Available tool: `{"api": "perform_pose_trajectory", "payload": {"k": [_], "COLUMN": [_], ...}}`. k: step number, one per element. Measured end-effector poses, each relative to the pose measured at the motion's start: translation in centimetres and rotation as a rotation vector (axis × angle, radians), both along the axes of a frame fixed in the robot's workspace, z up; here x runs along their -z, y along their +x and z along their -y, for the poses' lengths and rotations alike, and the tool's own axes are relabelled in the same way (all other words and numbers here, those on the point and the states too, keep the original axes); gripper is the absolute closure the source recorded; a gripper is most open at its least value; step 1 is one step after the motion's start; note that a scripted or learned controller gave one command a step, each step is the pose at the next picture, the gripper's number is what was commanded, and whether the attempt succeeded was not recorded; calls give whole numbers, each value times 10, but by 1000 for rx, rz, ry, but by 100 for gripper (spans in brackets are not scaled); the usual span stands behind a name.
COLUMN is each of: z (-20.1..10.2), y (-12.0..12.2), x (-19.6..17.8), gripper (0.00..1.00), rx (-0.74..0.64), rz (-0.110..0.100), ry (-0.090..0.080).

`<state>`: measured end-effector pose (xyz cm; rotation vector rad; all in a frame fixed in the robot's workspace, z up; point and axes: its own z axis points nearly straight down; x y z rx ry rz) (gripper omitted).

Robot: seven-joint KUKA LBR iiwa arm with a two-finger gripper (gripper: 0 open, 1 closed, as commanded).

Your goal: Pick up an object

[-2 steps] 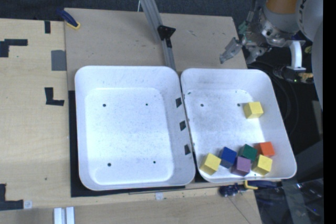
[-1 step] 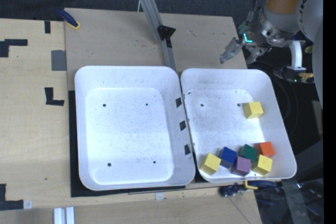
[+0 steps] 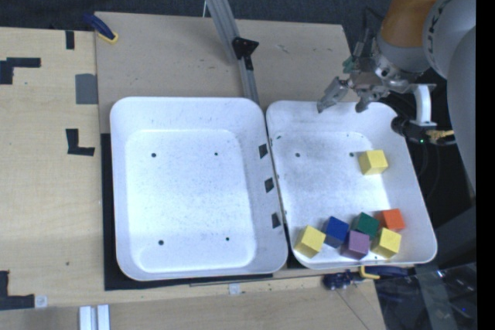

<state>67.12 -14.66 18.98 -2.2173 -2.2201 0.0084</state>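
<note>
- The right bin (image 3: 309,166) has open floor across its middle and far-left part.
- A lone yellow cube (image 3: 373,161) sits near its right edge.
- Six cubes (image 3: 352,234) crowd along its near edge toward the near-right corner, packed close, little room between them.
- The gripper (image 3: 345,98), fingers spread, hangs over that bin's far edge.
- A slanted metal pole (image 3: 224,11) crosses above the bench beyond the left bin (image 3: 124,120).

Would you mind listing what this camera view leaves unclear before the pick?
- Green cube: its lower part is hidden by the purple cube in front.
- Gripper: small and blurred, over the right bin's far rim.
- Arm: cut off by the right edge.
</note>
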Motion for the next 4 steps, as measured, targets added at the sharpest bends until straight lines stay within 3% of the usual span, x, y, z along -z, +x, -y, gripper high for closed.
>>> {"api": "perform_pose_trajectory", "payload": {"k": [1,2,3,4], "z": [0,1,1,3], "y": [5,3,3,8], "x": [63,98,88,29], "gripper": [0,0,100,100], "rx": [-1,1,0,1], "rz": [-1,-6,-6,12], "ry": [0,-1,-1,0]}}
